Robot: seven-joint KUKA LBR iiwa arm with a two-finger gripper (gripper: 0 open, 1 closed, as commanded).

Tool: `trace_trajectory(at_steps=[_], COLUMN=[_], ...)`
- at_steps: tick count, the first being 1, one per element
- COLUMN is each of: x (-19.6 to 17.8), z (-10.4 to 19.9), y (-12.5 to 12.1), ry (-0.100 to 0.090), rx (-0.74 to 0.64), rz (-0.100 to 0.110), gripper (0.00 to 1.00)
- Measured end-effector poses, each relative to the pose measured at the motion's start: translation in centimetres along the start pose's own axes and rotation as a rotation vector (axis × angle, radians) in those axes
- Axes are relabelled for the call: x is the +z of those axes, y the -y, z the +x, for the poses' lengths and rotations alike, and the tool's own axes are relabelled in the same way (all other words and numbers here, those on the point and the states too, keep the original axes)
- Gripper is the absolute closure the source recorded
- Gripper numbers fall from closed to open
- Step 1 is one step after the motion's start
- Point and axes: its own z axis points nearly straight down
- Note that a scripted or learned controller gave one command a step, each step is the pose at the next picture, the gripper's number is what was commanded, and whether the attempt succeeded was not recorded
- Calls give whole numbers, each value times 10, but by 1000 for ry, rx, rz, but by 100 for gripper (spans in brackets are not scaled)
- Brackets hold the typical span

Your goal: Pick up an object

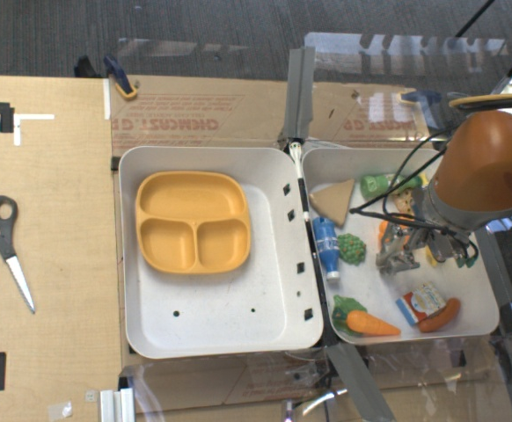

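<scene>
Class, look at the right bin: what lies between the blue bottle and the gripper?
In the camera view, a green broccoli piece lies between the blue bottle and the gripper, beside the bottle; bare white bin floor fills the rest.

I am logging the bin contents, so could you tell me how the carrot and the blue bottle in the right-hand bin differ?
The carrot is orange with a green leafy end; the blue bottle is blue with a white end. The carrot lies crosswise near the right bin's front edge; the bottle lies lengthwise along its left wall. The carrot tapers; the bottle is an even cylinder. Both lie flat, apart from the gripper.
</scene>
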Motion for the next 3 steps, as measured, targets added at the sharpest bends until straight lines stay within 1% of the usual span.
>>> trace_trajectory(at_steps=[1,2,3], x=[-47,-46,-2], z=[-69,-69,-50], y=[64,64,79], ry=[5,5,4], rx=[-147,-147,40], rz=[1,0,0], gripper=[100,0,0])
